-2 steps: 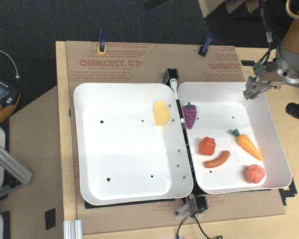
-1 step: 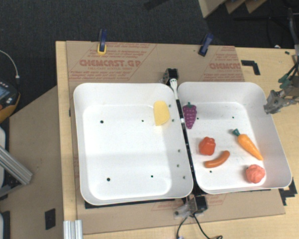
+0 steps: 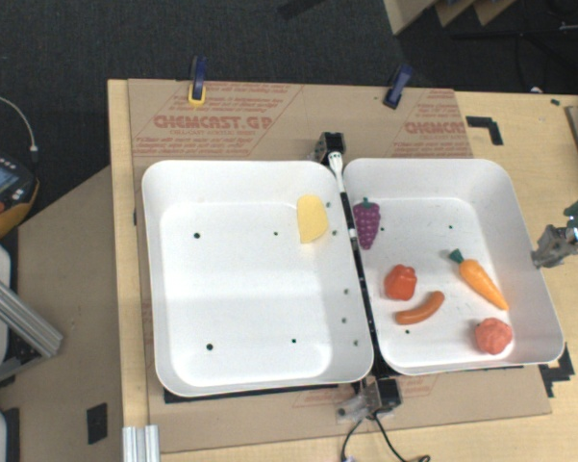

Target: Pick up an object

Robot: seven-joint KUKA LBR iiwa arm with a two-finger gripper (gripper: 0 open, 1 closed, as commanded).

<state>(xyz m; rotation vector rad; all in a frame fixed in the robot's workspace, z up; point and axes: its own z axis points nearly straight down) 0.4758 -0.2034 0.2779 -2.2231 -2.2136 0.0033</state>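
Two shallow white bins are seen side by side on a brown cardboard-covered bench (image 3: 269,114).

Left bin (image 3: 173,258): one yellow piece (image 3: 312,219) is found near the upper right of its floor, close to the wall shared with the other bin. It is not touched by anything else.

Right bin (image 3: 519,219): five items are found.
- A purple grape bunch (image 3: 365,223) is lying at the upper left, just beside the dividing wall.
- A red pepper-like piece (image 3: 400,282) is placed left of centre.
- An orange-red sausage-shaped piece (image 3: 420,309) is lying just below the pepper, tilted, near it but apart.
- A carrot (image 3: 480,281) with a green top is set to the right of centre, on a slant, the green end pointing up and to the left.
- A red rounded fruit (image 3: 494,335) is resting near the lower right corner, below the carrot's tip.

Gripper (image 3: 561,242): a small grey part of it is seen at the right edge of the view, beyond the right bin's outer rim and well apart from the carrot, the nearest item. Whether it is spread or closed cannot be told. Nothing is seen between its fingers, and no item is lifted; all six are resting on the bin floors.

Two blue clamps (image 3: 198,82) are fixed on the far edge of the bench.
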